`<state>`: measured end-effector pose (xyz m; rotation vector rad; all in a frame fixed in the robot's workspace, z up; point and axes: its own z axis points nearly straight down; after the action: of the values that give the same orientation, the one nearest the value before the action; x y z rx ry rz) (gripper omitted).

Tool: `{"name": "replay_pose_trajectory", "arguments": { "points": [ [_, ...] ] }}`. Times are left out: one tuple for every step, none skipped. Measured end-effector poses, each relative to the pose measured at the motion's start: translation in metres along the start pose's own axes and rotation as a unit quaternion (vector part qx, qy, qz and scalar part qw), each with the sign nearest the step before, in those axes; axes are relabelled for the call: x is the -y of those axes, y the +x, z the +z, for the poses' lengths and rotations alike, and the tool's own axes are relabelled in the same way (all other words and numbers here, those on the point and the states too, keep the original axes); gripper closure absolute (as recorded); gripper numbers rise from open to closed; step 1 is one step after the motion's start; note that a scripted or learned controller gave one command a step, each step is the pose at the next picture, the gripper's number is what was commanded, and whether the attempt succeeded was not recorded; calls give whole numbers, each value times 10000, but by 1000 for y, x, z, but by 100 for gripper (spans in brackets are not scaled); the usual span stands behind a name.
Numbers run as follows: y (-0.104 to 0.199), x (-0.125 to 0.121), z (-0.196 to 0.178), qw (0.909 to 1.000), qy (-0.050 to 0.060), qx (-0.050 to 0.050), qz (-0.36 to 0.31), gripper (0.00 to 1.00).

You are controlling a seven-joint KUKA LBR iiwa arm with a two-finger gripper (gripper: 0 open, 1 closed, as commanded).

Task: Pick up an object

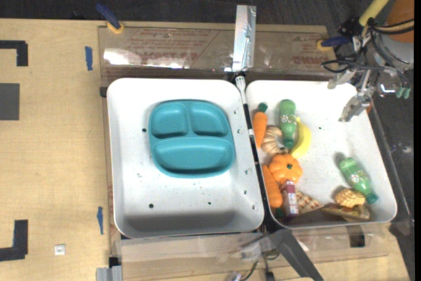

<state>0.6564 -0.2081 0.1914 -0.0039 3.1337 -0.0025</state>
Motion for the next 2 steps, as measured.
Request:
{"name": "replay_pose_trajectory", "arguments": {
  "points": [
    [64,-15,97,9960,-5,-20,898,0],
    [80,-82,100,9963,-5,22,855,0]
  ]
}}
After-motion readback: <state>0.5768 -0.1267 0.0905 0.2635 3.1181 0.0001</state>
